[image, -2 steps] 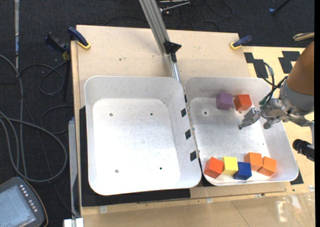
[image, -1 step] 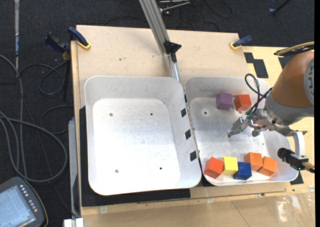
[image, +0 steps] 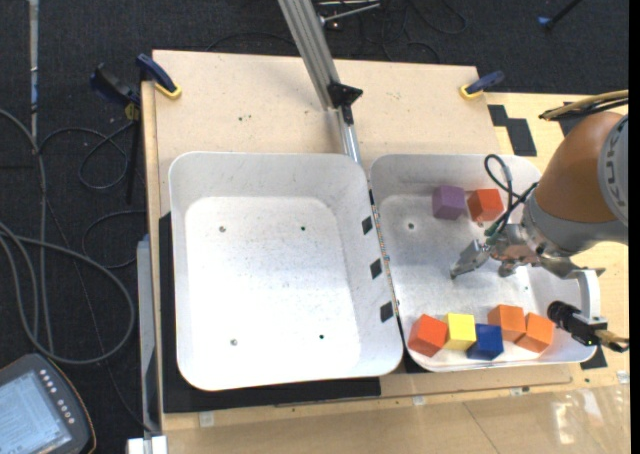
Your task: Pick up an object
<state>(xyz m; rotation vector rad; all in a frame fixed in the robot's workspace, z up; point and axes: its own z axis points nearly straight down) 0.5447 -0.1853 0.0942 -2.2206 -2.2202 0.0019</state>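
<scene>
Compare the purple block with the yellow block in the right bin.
Colour: the purple block is purple, the yellow block bright yellow.
Place: the purple block lies toward the far side of the right bin, the yellow block along its near rim.
Neighbours: the purple block has one orange block beside it; the yellow block sits packed in a row, between an orange block and a blue block.
Both look like small cubes of similar size.

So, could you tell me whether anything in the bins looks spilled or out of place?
Nothing stands out. The blocks all sit inside the right bin: two near its far wall, five along its near edge.
</scene>
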